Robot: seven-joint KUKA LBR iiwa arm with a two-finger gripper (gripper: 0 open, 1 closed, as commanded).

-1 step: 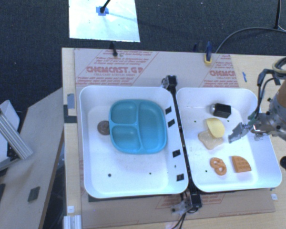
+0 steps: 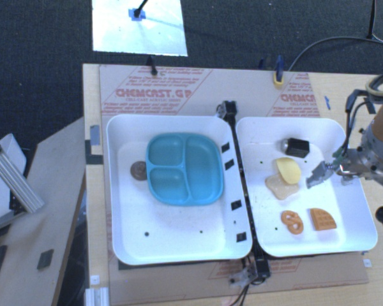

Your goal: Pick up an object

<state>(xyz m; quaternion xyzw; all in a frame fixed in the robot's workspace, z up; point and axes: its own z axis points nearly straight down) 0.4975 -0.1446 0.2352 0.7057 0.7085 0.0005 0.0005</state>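
The blue plate (image 2: pixel 183 169) fills the left bin (image 2: pixel 124 234). In the right bin (image 2: pixel 364 234), the gripper (image 2: pixel 319 174) hovers just right of the yellow object (image 2: pixel 289 170); finger state unclear. The pretzel (image 2: pixel 292 222) lies below it.

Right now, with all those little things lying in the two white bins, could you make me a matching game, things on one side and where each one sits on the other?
Things:
1. blue divided plate
2. small brown disc
3. black block
4. orange pretzel-shaped piece

Places:
A. right bin, far side, near the top wall
B. left bin, middle
C. right bin, near side, beside the orange wedge
D. left bin, just left of the plate

Pairs: 1-B, 2-D, 3-A, 4-C
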